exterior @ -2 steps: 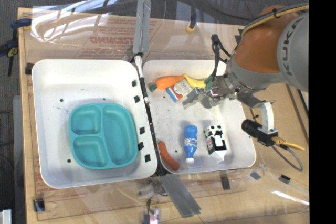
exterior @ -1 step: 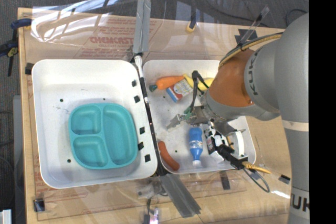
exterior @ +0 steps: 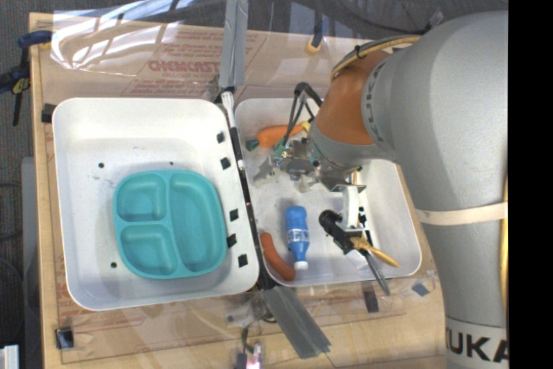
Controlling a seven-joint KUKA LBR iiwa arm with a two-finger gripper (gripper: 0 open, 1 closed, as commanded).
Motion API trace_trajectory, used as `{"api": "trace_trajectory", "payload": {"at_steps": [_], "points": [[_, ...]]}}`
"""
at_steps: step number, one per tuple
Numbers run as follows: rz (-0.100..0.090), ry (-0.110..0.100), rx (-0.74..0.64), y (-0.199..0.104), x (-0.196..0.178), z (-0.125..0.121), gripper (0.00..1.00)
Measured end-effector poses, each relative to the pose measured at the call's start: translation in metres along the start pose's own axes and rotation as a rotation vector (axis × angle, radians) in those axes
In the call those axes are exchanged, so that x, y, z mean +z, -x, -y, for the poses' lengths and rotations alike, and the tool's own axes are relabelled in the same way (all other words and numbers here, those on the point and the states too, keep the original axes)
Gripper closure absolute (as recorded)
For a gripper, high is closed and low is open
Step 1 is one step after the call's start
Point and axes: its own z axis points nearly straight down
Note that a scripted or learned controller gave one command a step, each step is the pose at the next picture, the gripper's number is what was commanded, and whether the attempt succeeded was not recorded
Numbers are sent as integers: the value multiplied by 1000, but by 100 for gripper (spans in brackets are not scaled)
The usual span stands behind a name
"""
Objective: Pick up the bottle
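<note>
Camera view is showing the blue bottle (exterior: 296, 237) lying in the right bin (exterior: 406, 229), beside a red sausage (exterior: 273, 255); the claw (exterior: 294, 162) is hovering above it, its opening impossible to judge.

A wooden bench (exterior: 104, 333) carries two shallow white bins side by side. The left bin (exterior: 78, 134) and the right bin (exterior: 406, 229) touch along their inner rims, where black clips (exterior: 232, 216) sit along the join. A clear plastic sheet (exterior: 130, 34) with red lettering lies on the bench behind the bins. A grey metal bar (exterior: 232, 43) rises from the join toward the back, and another grey bar (exterior: 294, 328) lies at the front edge.
</note>
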Motion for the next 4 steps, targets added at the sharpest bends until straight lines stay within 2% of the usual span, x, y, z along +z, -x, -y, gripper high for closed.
{"api": "trace_trajectory", "payload": {"at_steps": [1, 2, 3, 4], "points": [[-1, -1, -60, 19, 0, 70, 0], [3, 2, -34, -1, 0, 77, 0], [3, 1, -39, -1, -8, 77, 100], [-1, -1, 157, -43, -110, 40, 100]]}}
